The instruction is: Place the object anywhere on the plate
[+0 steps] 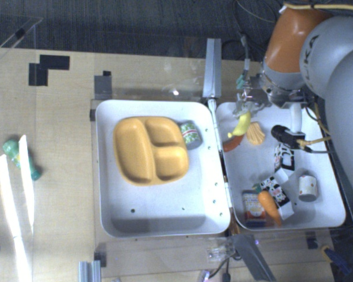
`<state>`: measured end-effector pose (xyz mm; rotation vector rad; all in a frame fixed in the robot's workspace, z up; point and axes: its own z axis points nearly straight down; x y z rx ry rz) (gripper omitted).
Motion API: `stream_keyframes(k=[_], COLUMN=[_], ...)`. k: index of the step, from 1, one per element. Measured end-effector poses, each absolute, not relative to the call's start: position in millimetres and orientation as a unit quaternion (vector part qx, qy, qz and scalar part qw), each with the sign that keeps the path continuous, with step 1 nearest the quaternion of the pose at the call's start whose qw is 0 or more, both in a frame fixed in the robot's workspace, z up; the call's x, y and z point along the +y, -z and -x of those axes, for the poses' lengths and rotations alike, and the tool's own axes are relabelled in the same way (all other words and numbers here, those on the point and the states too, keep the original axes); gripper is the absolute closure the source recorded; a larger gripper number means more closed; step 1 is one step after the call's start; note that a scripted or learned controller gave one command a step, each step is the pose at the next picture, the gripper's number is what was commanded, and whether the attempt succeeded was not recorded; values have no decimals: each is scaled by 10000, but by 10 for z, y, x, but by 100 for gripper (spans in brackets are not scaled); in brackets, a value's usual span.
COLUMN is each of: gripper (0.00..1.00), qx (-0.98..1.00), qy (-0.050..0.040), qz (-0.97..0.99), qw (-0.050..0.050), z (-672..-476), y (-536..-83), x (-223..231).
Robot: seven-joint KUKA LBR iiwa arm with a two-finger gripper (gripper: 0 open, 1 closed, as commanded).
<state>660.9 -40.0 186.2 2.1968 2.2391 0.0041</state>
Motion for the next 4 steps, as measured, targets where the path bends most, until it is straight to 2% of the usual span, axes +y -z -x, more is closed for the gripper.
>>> stream_keyframes(k=[1, 2, 3, 4], gripper=[100, 100, 100, 100], qx=[7033, 7063, 7011, 6481], qy=[-31, -10, -29, -16], qz=[-7108, -7079, -7131, -7616], qw=[32, 4, 21, 5], z=[-5849, -6190, -6236, -5103], y=[-3975, -1844, -3437, -2930], x=[-86, 630, 826, 440])
